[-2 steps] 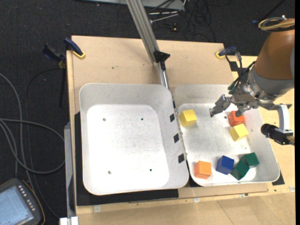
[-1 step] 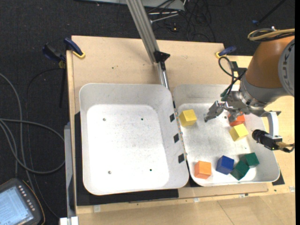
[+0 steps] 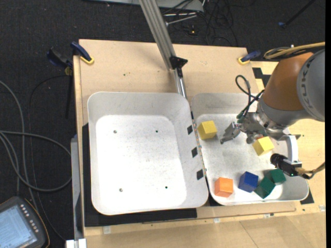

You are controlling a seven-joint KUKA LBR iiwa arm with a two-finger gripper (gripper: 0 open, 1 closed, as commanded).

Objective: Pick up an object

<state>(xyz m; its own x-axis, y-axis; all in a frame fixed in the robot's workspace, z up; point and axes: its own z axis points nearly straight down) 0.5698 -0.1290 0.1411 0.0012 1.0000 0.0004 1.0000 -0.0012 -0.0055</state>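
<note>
My gripper point(image 3: 243, 137) hangs over the middle of the right bin point(image 3: 227, 105), open, with one dark finger point(image 3: 227, 135) splayed out to the left and nothing seen between its fingers. A yellow cube point(image 3: 207, 129) sits just left of that finger, near the bin's left wall. A second yellow block point(image 3: 264, 145) lies close against the gripper's right side; whether they touch I cannot tell. Along the bin's front edge sit an orange cube point(image 3: 224, 186), a blue cube point(image 3: 249, 181) and two green blocks point(image 3: 266, 187) point(image 3: 277, 176).
The left bin point(image 3: 103, 107) stands beside the right one, their rims meeting at the middle. A slanted metal pole point(image 3: 158, 27) runs from the top of the view to the bins' back. The arm's grey and orange wrist point(image 3: 292, 89) overhangs the right bin's back right.
</note>
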